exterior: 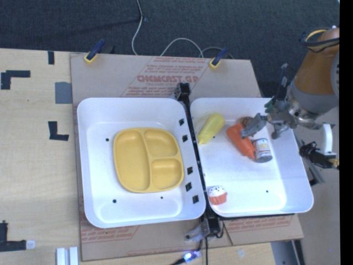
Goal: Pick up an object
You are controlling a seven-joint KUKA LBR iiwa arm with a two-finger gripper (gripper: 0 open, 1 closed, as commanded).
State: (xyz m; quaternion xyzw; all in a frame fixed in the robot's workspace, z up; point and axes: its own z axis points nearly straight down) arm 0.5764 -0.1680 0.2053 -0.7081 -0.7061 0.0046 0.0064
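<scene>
Item: orange carrot-shaped toy [239,138], lying flat in the right bin [287,200], upper middle of the floor, pointing down toward the right. Judged the likeliest target, since the claw sits nearest it.

Adjacent: small can [262,149], on its side, touching or just beside the lower end of the orange toy. Yellow soft piece [210,127], banana-like, near the divider between bins, apart from the orange toy on its left. Cupcake toy [217,195], at the lower left corner of the same bin, well apart from the rest.

Tool: gripper [253,125], reaching in from the right, above the upper end of the orange toy. Whether its claw is spread or pressed together cannot be told at this size; nothing is seen pinched in it.

Neighbouring: left bin [88,148], holding a yellow divided plate [148,159], flat, centred.

Step in hand: approach, judged; no grasp made out yet.

Next move calls for: a descent centred on one object only. The can crowding the orange toy risks a deflected or double contact, so the claw wants to straddle the toy's narrow width, clear of the can.
</scene>
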